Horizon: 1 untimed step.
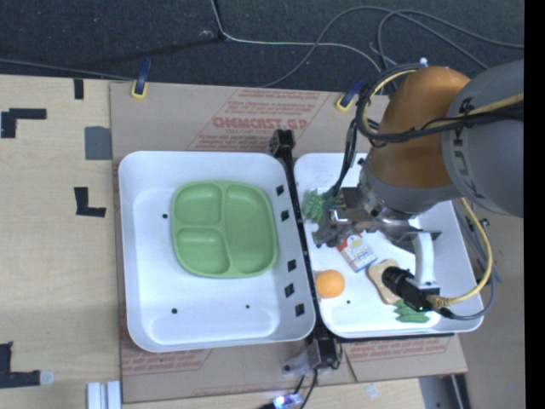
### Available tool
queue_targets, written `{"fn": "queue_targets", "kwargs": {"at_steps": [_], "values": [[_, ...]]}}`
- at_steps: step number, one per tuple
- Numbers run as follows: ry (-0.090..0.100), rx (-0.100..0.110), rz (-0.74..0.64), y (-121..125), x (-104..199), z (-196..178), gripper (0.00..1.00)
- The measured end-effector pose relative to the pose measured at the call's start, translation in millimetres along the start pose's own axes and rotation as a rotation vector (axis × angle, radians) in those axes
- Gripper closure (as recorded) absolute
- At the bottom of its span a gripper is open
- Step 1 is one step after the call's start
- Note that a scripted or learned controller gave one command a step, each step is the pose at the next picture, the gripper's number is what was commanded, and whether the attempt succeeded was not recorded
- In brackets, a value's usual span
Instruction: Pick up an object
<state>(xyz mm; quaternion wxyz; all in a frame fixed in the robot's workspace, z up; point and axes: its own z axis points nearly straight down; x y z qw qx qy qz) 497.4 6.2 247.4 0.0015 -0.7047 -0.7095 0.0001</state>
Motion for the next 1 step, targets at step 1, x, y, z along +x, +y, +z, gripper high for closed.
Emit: {"fn": "queue_targets", "kwargs": {"at_steps": [1], "values": [[-0.001,0.000,0.000,-1.8,54.1,-3.4,1.00]]}}
